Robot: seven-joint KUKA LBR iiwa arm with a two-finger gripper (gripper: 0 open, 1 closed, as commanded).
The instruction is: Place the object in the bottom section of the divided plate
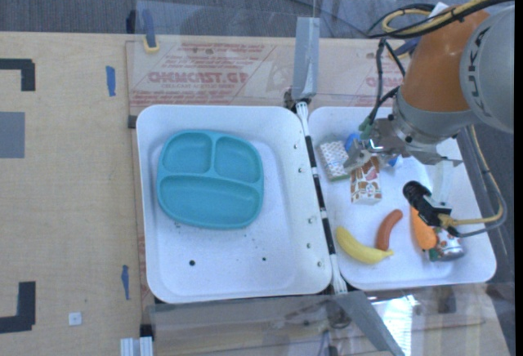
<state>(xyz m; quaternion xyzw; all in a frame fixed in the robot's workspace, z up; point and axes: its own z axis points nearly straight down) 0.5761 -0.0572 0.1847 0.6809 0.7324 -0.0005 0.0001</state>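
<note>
left bin [163, 264]: shallow, white, sitting on the bench; a few dark specks on its near floor
right bin [482, 264]: white, touching the left bin along a hinged middle edge
banana [362, 247]: yellow, near-left part of the right bin; just beside the sausage
sausage [389, 229]: orange-red, tilted, right of the banana
carton [367, 183]: small, red and white, middle of the right bin
waffle-patterned piece [333, 158]: white, far-left of the right bin
bench [65, 207]: pale wood; black marks and blue tape [110, 81] at left
</note>
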